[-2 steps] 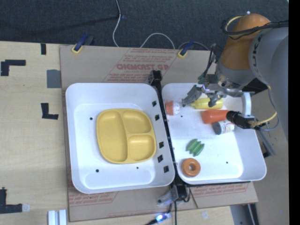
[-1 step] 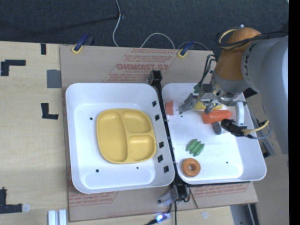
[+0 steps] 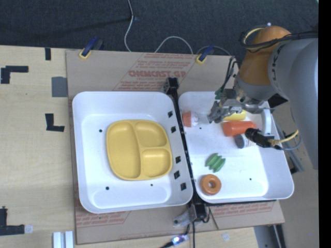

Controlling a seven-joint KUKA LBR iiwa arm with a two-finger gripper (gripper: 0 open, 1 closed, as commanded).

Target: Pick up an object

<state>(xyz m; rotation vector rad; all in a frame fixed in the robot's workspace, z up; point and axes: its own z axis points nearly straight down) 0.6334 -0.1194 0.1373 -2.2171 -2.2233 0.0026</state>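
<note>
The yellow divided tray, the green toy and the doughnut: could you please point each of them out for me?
yellow divided tray (image 3: 138, 150): camera view, left bin, on the ridge where its compartments meet.
green toy (image 3: 215, 162): camera view, right bin, on its middle.
doughnut (image 3: 205, 184): camera view, right bin, on its orange ring.

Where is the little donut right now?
The donut sits in the right bin, near its front edge at the bottom of the camera view. The green toy lies just above it, apart from it, and the gripper is farther up the bin.

bright even overhead light, soft shadows, mild glare on white bins (image 3: 83, 154), slight overall blur
</note>
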